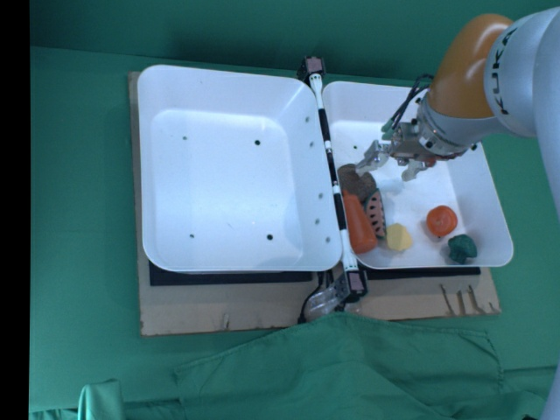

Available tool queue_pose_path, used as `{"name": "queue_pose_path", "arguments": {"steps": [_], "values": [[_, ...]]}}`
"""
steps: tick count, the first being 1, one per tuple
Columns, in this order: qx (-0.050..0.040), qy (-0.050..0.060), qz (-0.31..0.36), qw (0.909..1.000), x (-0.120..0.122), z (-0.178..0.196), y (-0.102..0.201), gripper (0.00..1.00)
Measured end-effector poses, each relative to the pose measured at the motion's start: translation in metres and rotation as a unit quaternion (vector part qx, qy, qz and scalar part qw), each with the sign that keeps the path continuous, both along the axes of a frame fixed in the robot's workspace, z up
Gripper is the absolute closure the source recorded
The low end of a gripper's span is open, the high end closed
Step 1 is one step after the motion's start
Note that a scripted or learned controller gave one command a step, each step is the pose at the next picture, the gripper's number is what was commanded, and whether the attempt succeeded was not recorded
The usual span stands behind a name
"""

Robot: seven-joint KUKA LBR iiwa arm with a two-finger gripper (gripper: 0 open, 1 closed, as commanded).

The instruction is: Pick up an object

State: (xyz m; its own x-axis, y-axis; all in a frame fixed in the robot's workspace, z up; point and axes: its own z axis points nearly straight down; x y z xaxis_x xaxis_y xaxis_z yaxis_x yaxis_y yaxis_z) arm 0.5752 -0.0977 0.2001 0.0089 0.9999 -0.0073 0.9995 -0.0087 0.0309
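Gripper [388, 160] on the grey KUKA arm [490, 68] is hovering over the right-hand bin [490, 204] at centre right of the frame, its two fingers [369, 157] spreading wide apart with nothing between them. Just below its left fingertip, a brown object [355, 180] is lying against the bin's left wall, apparently clear of the finger. Along that same wall an orange carrot-shaped piece [358, 223] and a watermelon slice [377, 214] are lying side by side. Nearer the lower rim, a yellow piece [399, 237], an orange ball [442, 220] and a dark green piece [461, 248] are sitting apart. The left-hand bin [232, 169] is filling the centre left.
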Motion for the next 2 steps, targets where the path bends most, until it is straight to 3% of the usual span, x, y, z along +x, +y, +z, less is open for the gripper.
{"name": "queue_pose_path", "arguments": {"steps": [1,2], "values": [[0.0032,0.016,0.0,0.9999,-0.065,0.009,-0.025,0.0],[0.0024,0.008,0.002,1.0,-0.074,-0.017,-0.026,0.0]]}}
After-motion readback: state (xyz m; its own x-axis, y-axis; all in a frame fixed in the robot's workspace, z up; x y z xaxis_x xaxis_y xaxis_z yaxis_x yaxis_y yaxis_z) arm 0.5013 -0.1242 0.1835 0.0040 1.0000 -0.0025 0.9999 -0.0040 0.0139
